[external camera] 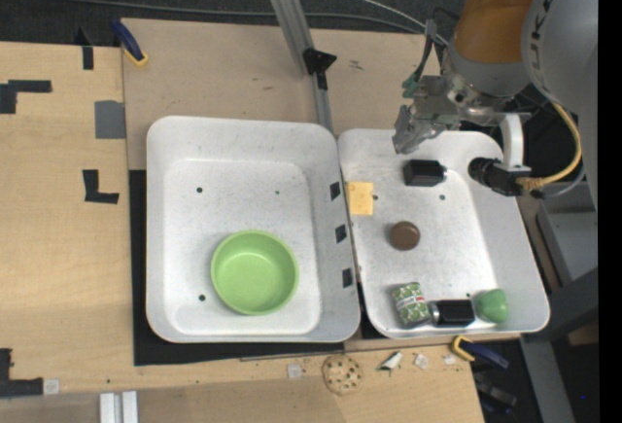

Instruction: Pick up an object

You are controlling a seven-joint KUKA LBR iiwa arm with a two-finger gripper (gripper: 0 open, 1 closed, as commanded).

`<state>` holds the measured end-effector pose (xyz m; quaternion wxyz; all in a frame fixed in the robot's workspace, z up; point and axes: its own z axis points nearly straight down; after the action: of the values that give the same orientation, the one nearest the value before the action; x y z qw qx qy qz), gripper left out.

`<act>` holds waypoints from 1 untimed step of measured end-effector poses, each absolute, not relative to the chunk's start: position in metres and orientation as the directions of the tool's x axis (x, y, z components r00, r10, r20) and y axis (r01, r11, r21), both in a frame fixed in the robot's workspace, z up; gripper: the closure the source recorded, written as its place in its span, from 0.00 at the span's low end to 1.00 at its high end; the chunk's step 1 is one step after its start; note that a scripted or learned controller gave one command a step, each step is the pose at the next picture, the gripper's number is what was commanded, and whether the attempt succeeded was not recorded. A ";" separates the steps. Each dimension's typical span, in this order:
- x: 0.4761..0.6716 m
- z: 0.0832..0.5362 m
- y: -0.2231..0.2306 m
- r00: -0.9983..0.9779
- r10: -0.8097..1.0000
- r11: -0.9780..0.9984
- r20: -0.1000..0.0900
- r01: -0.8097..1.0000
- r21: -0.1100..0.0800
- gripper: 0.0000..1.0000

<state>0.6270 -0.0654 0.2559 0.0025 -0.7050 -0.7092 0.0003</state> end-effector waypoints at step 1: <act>0.618 0.259 -0.008 -0.006 1.000 0.006 0.002 1.000 -0.006 1.00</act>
<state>0.6177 -0.0082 0.2593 0.0028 -0.7049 -0.7093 0.0014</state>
